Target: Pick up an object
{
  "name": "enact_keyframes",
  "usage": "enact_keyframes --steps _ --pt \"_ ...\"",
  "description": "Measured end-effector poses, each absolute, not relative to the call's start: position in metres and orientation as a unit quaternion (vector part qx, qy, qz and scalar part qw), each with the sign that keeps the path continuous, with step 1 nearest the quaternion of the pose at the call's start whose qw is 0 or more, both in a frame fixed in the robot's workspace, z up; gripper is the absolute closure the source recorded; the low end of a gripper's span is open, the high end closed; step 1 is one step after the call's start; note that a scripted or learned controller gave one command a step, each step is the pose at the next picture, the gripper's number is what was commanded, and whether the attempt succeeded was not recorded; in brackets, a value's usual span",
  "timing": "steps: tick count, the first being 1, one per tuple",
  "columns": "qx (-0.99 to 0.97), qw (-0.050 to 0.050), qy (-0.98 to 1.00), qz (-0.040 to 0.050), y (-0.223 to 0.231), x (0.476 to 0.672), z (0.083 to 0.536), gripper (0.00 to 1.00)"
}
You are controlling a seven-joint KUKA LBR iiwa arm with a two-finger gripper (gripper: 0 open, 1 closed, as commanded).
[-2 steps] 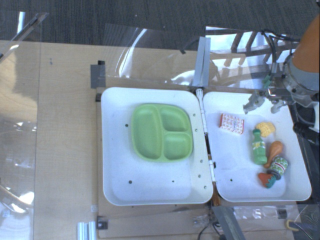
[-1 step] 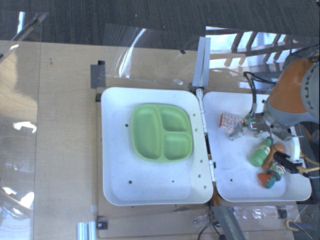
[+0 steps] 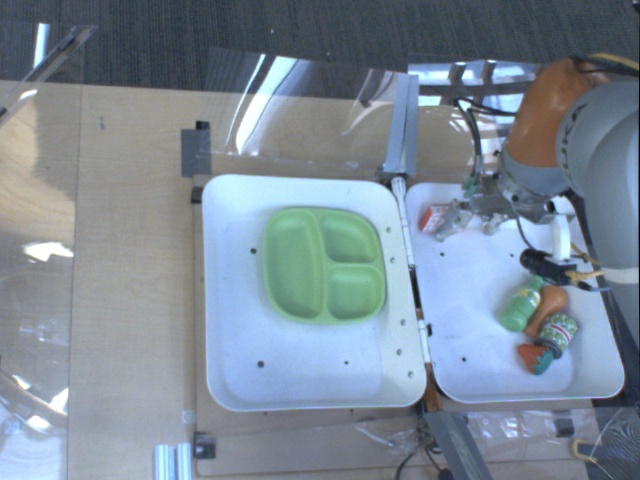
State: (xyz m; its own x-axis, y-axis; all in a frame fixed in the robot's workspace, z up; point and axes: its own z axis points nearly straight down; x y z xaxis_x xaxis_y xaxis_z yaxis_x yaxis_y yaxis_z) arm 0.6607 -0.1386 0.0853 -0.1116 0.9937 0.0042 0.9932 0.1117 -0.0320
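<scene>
Jaws of the two-finger metal gripper: spread open, gripping nothing, low over the right shallow white bin. Left of jaws: green three-compartment plastic plate in the left white bin. Just left of the jaws: small red-and-white object. Right and nearer the camera: green, orange and teal toy cluster.

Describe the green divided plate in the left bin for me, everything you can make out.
The green divided plate is a light green, rounded-square dish that looks like matte plastic. Raised ridges split it into three compartments: one long section along its left side and two smaller ones stacked on the right. All three look bare. It lies flat and upright on the floor of the left bin, roughly central and a little toward the far wall. It touches the bin floor and no other object.
</scene>
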Motion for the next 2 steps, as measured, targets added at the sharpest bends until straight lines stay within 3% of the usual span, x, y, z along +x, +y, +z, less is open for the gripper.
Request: enact_keyframes --steps 1,2 --pt "-0.663 -0.004 -0.748 -0.0018 -0.206 0.63 0.126 0.0" --pt "-0.628 -0.004 -0.779 -0.002 -0.193 0.611 0.087 0.0"
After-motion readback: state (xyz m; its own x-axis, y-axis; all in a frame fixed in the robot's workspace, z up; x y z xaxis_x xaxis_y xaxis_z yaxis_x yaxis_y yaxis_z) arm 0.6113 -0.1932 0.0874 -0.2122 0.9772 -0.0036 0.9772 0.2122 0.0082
